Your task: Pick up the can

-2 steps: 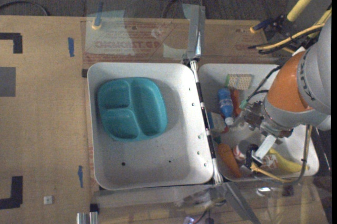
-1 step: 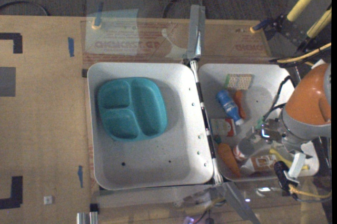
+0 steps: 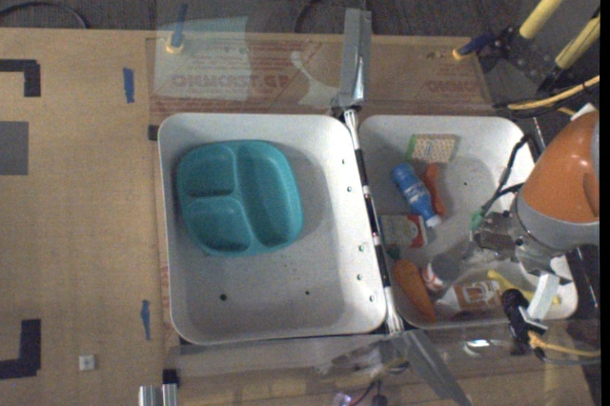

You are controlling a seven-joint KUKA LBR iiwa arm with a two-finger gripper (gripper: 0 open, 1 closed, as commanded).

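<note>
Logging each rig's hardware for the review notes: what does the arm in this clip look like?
The grey arm carries a broad, rounded orange band above the wrist. Dark cables loop beside it, and pale grey metal parts sit below the band toward the claw, whose details are blurred.

the counter looks like matt bare wood. both bins seem smooth white plastic with a faint sheen. the teal divided plate looks smooth, softly glossy plastic. the arm's orange band is glossy.
</note>
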